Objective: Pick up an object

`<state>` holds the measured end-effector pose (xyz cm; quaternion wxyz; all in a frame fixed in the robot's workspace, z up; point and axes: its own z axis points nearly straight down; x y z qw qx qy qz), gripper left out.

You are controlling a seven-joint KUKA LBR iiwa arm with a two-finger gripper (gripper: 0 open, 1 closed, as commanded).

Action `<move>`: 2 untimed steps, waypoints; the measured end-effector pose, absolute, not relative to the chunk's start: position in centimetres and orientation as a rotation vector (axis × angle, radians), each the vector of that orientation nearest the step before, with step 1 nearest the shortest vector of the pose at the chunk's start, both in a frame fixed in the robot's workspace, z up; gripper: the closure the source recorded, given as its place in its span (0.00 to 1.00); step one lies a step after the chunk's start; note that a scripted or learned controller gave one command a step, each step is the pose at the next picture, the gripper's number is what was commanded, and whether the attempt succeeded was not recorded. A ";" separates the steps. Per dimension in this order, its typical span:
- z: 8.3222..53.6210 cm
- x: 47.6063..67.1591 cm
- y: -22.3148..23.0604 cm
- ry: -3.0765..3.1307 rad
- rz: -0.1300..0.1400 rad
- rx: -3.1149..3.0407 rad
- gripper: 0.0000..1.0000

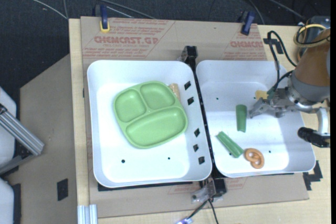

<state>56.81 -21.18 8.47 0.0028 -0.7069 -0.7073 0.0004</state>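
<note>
The gripper (255, 109) hangs low in the right bin (220, 73); whether it is apart or together I cannot tell. Just left of it stands one green piece (241, 118), probably light, stiff and smooth, best taken across its narrow middle. Below lie one green pod (229, 144) and one pretzel (254, 157). Far left, one green plate (150, 114).

You have two bins side by side: the left bin (100, 128) holds a divided plate (150, 114) near its middle. In the right bin (220, 73), a stick (241, 117) lies mid-bin, a second stick (230, 144) nearer you, a pretzel (254, 157) just right of it. The gripper (258, 109) sits right of the first stick.
</note>
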 end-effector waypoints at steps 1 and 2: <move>9.8 56.9 -21.2 -2.221 -0.002 -2.220 1.00; 14.7 56.1 -21.0 -2.224 -0.003 -2.224 1.00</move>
